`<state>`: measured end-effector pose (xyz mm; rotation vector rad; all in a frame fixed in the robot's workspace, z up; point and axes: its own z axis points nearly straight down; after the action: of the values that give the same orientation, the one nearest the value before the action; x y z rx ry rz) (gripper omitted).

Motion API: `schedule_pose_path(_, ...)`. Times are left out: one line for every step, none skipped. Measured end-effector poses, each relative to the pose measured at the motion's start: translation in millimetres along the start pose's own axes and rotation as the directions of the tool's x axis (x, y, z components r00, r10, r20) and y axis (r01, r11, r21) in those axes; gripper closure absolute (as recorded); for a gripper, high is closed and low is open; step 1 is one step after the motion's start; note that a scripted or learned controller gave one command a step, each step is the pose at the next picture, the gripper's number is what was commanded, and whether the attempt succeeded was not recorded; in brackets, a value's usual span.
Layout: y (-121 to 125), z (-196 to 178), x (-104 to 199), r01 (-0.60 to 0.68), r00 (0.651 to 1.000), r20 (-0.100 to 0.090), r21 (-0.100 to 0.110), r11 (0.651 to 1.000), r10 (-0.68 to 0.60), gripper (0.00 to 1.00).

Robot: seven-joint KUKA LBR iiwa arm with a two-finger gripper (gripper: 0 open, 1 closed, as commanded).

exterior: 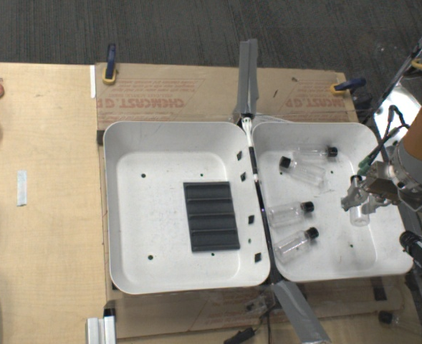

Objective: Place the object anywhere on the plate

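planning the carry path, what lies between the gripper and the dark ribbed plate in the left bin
In the camera view, two clear capped vials lie between the gripper and the dark ribbed plate, then the two bins' adjoining walls.

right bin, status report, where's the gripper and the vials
Two-finger gripper low over the right white bin, near its right side. Four clear black-capped vials loose on bin floor. Dark ribbed rectangular plate in left white bin, nothing on it.
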<state>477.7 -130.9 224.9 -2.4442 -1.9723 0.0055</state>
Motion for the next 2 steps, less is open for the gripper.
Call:
schedule_pose_path(5,35,77,-0.535,0.845,0.003,0.003,0.845,0.535,1.00)
schedule_pose_path(127,34,146,-0.622,0.783,0.002,0.001,0.783,0.622,1.00)
